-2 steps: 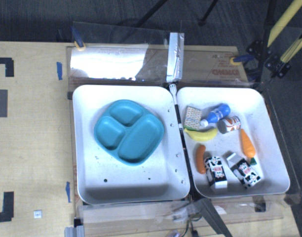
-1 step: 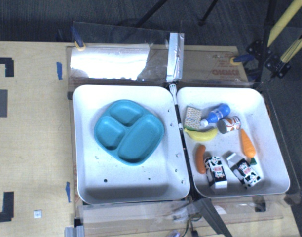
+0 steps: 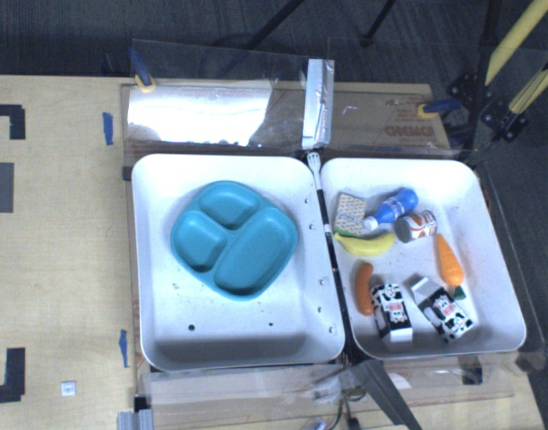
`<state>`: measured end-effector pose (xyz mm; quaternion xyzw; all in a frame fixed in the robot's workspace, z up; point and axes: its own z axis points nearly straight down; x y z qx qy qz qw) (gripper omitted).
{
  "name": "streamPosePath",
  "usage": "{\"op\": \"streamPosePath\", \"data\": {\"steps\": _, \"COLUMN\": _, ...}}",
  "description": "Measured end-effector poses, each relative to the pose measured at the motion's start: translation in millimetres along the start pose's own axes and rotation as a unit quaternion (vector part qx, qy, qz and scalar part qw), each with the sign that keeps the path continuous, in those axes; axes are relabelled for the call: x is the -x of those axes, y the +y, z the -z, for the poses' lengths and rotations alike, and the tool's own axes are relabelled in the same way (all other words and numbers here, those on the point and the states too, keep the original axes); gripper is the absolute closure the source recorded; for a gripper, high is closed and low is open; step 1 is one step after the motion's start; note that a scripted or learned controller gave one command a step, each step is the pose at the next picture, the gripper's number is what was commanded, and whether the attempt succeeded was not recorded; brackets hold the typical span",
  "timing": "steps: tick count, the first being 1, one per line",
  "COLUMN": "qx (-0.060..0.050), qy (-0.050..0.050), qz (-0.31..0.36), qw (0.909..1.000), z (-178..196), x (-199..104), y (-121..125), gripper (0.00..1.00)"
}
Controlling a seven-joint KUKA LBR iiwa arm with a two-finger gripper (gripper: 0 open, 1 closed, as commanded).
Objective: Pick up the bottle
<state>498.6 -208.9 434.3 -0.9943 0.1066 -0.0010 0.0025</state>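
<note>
Blue bottle (image 3: 392, 210) lying in right bin (image 3: 498, 240), touching banana (image 3: 363, 244) and can (image 3: 415, 227), blue plate (image 3: 234, 238) in left bin (image 3: 158, 204), gripper state impossible to tell

Robot lab bench, wooden top (image 3: 50, 267) with tape marks, two white bins (image 3: 153, 330), tripod legs (image 3: 390, 7) on dark carpet

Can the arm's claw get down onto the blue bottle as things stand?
Probably yes: the bottle lies uncovered from above in the right bin, though the banana and can crowd it.
</note>
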Motion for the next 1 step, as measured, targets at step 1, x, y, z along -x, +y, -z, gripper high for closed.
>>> {"op": "streamPosePath", "data": {"steps": 1, "qx": 0.000, "qy": 0.000, "qz": 0.000, "qw": 1.0000, "z": 0.0, "x": 0.0, "y": 0.0, "gripper": 0.00}}
